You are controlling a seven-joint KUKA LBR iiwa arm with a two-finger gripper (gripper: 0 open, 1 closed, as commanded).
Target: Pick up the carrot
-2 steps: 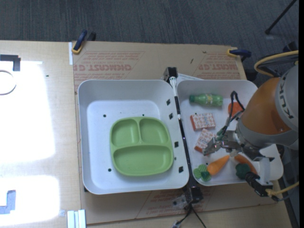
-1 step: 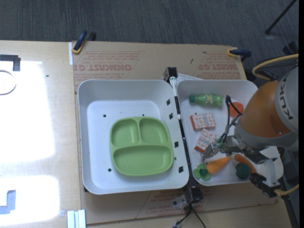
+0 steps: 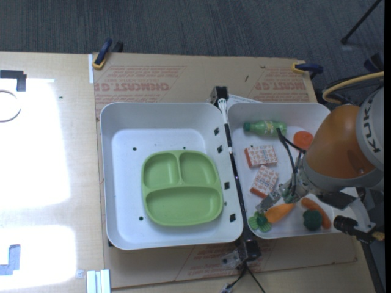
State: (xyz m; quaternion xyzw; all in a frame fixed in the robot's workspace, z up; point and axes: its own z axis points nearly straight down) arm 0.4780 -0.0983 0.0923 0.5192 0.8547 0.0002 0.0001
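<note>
An orange carrot (image 3: 280, 212) with a green leafy end (image 3: 261, 222) lies near the front edge of the right white bin (image 3: 278, 110), its green end pointing toward the wall shared with the left bin. The gripper (image 3: 283, 193) sits directly above the carrot's orange part, touching or nearly touching it; whether it is open, closed, or holding anything cannot be told from this angle. The grey arm with its orange band (image 3: 335, 148) comes in from the carrot's right and covers much of that side of the bin.

Just behind the carrot lie two small red-and-white packets (image 3: 261, 156), one behind the other. Farther back, near the bin's rear wall, a green bottle (image 3: 264, 127) lies on its side, with an orange round object (image 3: 303, 139) beside it, partly hidden by the arm. To the carrot's right, in the front right corner, sits a dark green vegetable (image 3: 313, 220) next to another small orange piece (image 3: 310, 204).

To the carrot's left, across the shared wall, the left white bin (image 3: 122, 163) holds a light green divided plate (image 3: 181, 188) with three compartments. Both bins rest on a sheet of brown cardboard (image 3: 159, 81).
</note>
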